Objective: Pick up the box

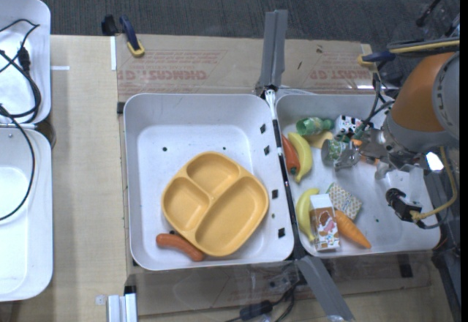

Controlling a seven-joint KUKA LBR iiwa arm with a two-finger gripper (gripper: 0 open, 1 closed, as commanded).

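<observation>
The box (324, 222) is a small carton with a white top and a brown and red printed face. It lies near the front edge of the right bin (395, 240), between a banana (306, 211) and a carrot (352, 230). My gripper (342, 153) hangs over the middle of the right bin, farther back than the box and apart from it. It sits close to a cluster of small items near the bin's back wall. The arm's orange band (420, 97) shows behind it at the right.
The right bin also holds a second banana (301, 155), a red pepper (290, 156), a green item (313, 125), a black and white toy (348, 123) and a patterned packet (344, 200). In the left bin (146, 167) lie a yellow divided plate (214, 203) and a sausage (179, 246).
</observation>
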